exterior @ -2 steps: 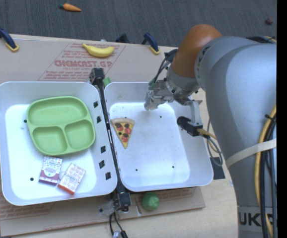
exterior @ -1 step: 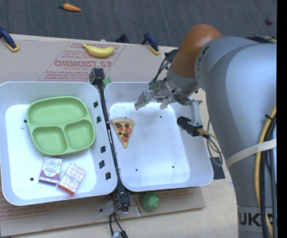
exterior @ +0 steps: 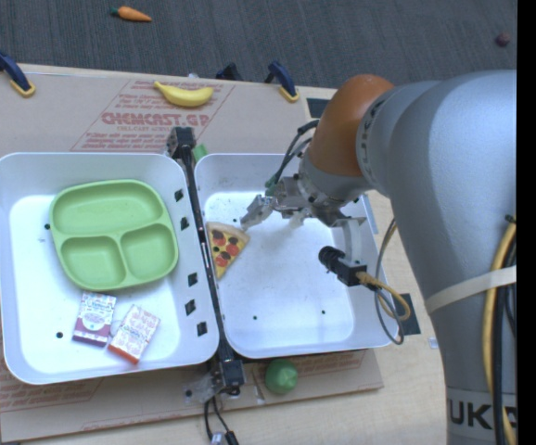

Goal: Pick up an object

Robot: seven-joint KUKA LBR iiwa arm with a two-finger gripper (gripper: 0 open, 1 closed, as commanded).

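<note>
Seen from above: hand [exterior: 266, 208] low over the right bin [exterior: 291, 341], fingers parted a little, nothing between them. Pizza slice [exterior: 224, 246] flat against that bin's left wall, just down-left of the fingertips, long axis pointing down the divider. Probably the nearest target; calls for a short shift down-left before closing.

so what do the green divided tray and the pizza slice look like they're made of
The pale green three-compartment tray in the left white bin looks like moulded plastic: even colour, soft matte sheen, rounded rims. The small pizza slice in the right white bin seems a toy, probably plastic or rubber, with flat painted-looking toppings; its finish is hard to tell.
</note>
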